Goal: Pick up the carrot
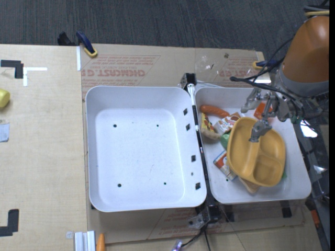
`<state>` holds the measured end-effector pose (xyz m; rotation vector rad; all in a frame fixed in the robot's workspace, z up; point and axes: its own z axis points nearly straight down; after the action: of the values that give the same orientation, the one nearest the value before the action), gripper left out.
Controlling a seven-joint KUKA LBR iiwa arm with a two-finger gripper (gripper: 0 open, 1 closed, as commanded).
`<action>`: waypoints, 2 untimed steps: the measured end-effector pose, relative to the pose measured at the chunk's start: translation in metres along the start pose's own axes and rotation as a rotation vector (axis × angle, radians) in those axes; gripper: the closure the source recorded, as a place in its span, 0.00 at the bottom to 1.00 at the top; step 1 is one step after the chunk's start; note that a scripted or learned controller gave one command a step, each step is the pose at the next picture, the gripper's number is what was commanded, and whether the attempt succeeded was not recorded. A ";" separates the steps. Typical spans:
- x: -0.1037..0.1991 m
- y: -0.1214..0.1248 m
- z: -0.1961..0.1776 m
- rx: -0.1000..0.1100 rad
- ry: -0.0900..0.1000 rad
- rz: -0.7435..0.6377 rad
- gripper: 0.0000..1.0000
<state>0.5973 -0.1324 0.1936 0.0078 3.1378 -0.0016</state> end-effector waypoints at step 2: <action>0.068 -0.033 0.089 0.002 -0.021 0.087 0.00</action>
<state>0.5295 -0.1649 0.1046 0.1426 3.1133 -0.0052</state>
